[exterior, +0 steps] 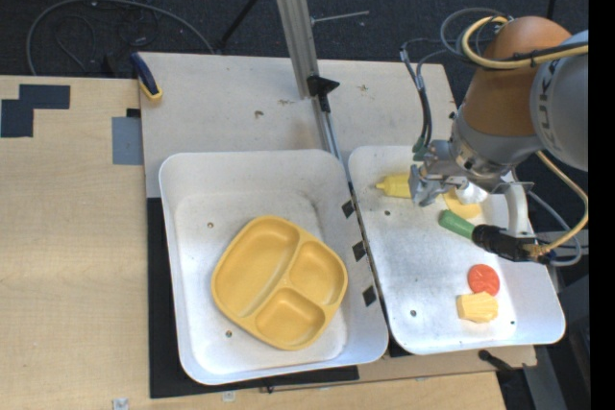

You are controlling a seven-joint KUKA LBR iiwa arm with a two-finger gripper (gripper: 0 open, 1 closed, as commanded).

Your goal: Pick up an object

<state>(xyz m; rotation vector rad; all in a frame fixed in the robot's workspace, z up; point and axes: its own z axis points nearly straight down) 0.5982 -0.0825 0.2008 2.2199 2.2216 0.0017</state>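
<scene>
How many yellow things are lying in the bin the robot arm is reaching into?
3: one yellow piece beside the gripper at the right bin's far end, another just right of the gripper, a third near the front by the red ball. The arm may hide more.

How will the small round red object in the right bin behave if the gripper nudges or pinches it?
The small round red object looks rounded, so a nudge would probably roll it, perhaps against the yellow block just below it. Its surface looks smooth, so a pinch may slip. Being small and toy-like, it is likely light.
</scene>
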